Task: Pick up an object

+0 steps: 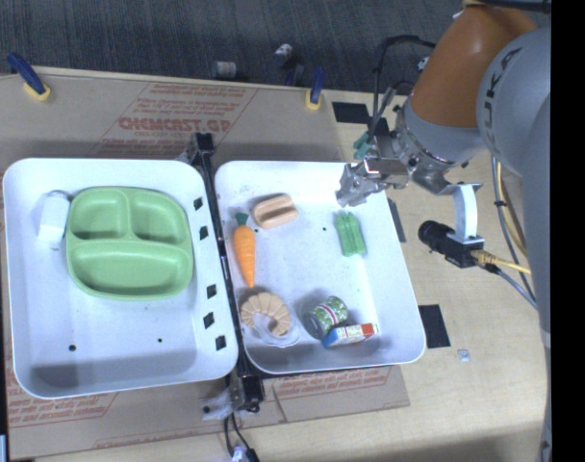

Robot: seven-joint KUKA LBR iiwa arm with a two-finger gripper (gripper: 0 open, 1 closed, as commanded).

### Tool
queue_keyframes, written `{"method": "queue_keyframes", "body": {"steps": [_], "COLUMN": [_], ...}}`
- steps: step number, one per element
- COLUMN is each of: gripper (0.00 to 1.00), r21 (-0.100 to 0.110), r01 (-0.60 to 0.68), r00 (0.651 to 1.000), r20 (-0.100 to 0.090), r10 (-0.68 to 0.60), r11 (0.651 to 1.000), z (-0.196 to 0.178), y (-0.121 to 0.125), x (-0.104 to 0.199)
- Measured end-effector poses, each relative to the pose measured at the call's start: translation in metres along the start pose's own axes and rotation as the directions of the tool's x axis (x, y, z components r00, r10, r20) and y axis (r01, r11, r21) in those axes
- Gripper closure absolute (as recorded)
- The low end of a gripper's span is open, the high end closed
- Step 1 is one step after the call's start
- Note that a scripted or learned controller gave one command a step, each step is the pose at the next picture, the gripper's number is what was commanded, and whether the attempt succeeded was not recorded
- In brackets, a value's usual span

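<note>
My gripper hangs over the back right corner of the right bin, just above and beside a green ridged piece. Nothing shows between its fingers. In the same bin lie a toy hot dog, an orange carrot, a croissant, a green can and a small red and white tube.
The left bin holds a green divided plate and a small white object at its left wall. A black divider runs between the bins. Brown cardboard lies under both.
</note>
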State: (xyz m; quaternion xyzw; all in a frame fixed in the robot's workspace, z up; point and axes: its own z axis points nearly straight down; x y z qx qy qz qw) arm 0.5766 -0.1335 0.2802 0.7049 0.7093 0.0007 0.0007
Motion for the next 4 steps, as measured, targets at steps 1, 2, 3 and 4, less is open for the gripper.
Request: {"method": "queue_keyframes", "body": {"steps": [1,2,3,4], "gripper": [0.00,0.00,0.00,1.00], "r21": [0.001,0.006,0.005,0.005], "r01": [0.000,-0.003,0.000,0.005], "r00": [1.000,1.000,1.000,1.000], "r20": [0.000,0.000,-0.002,0.000], "r10": [0.000,0.003,0.000,-0.005], "r11": [1.000,1.000,1.000,1.000], "z": [0.000,0.079,0.188,0.178], "y": [0.000,-0.053,-0.096,-0.095], "x": [0.000,-0.078,-0.052,-0.052]}}
